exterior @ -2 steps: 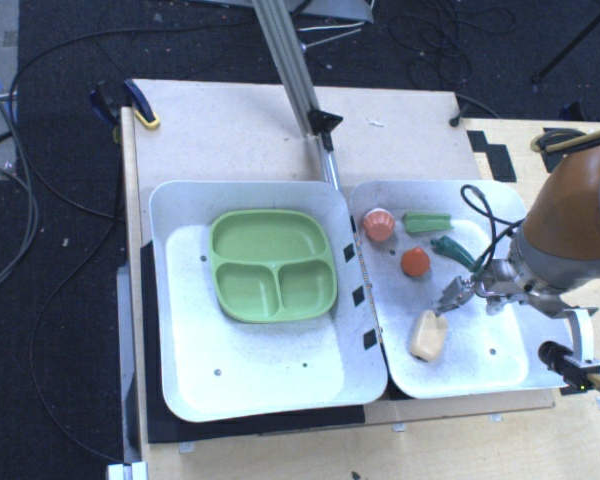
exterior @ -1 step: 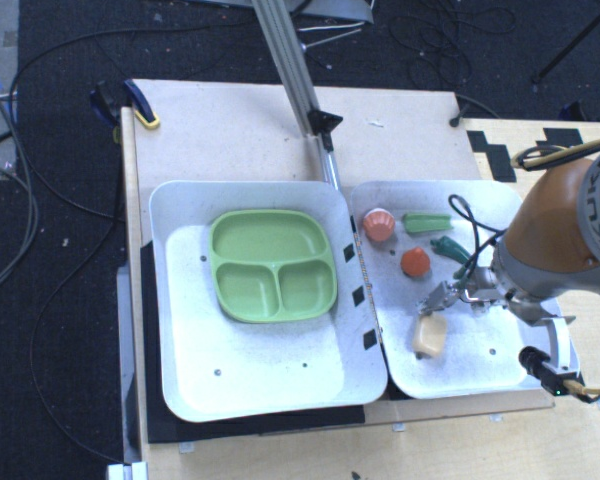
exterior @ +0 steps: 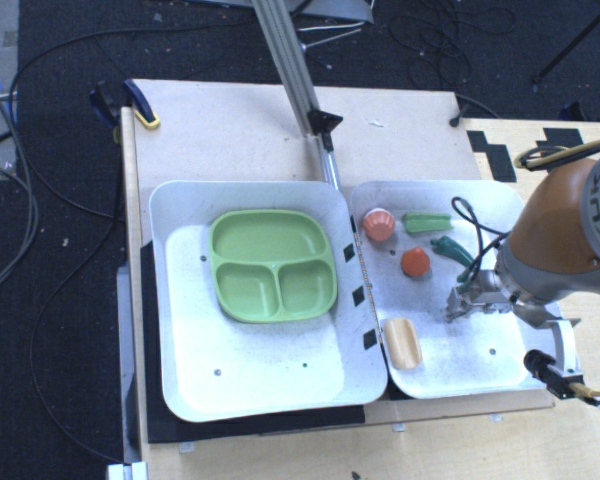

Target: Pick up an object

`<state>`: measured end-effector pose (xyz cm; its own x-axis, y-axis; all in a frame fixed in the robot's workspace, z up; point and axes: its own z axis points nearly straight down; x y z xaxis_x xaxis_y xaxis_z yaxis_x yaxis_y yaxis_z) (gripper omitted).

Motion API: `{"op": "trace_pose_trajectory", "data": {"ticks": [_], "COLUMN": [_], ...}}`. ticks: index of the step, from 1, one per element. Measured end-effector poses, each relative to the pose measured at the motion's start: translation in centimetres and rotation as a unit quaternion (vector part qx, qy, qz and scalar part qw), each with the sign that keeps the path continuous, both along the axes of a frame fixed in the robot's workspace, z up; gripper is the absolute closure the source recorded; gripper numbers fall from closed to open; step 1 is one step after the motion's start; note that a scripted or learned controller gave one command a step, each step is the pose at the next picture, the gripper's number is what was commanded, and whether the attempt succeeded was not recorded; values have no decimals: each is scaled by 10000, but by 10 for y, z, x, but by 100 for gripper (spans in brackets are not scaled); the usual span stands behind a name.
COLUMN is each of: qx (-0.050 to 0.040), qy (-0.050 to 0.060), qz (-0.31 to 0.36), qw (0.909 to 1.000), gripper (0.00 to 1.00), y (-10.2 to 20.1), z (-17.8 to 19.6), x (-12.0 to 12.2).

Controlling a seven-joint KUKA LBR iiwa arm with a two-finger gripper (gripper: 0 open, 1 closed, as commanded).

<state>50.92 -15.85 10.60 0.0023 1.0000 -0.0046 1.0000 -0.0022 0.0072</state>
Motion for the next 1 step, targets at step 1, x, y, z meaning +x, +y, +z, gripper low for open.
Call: {"op": "trace_pose_trajectory", "data": {"ticks": [1], "qx": [14], "qy": [10], "qz": [19], "qw": [10000], "gripper": [100], "y": [-2], "z": [63], "x": [1]}}
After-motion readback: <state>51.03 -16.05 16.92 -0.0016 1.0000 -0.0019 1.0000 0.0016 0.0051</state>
